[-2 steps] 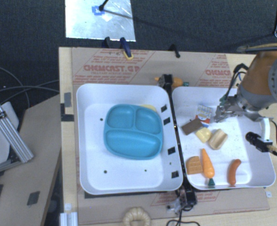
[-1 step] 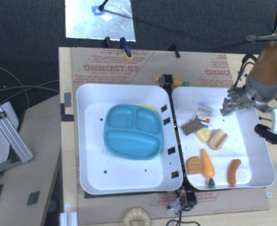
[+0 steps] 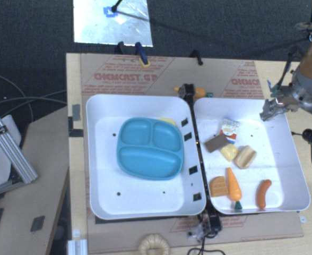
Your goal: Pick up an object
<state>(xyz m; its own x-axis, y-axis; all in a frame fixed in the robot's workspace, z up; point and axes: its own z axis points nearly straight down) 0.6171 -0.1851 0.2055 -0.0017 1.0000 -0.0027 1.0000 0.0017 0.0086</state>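
Observation:
The right bin (image 3: 283,158) holds several toy foods: a small white carton (image 3: 230,128), a brown block (image 3: 216,142), a pale yellow piece (image 3: 229,152), a tan bread roll (image 3: 245,156), an orange cracker (image 3: 218,186), a carrot (image 3: 233,185) and a sausage (image 3: 262,193). My gripper (image 3: 271,109) hangs over the bin's far right corner, well to the right of the carton. Nothing shows between its fingers.
The left bin (image 3: 100,142) carries a blue divided plate (image 3: 149,147) with a yellow piece peeking behind it. Black clips line the divider between the bins. A cable lies at the right edge near the bin. A rope ring sits at the bench front.

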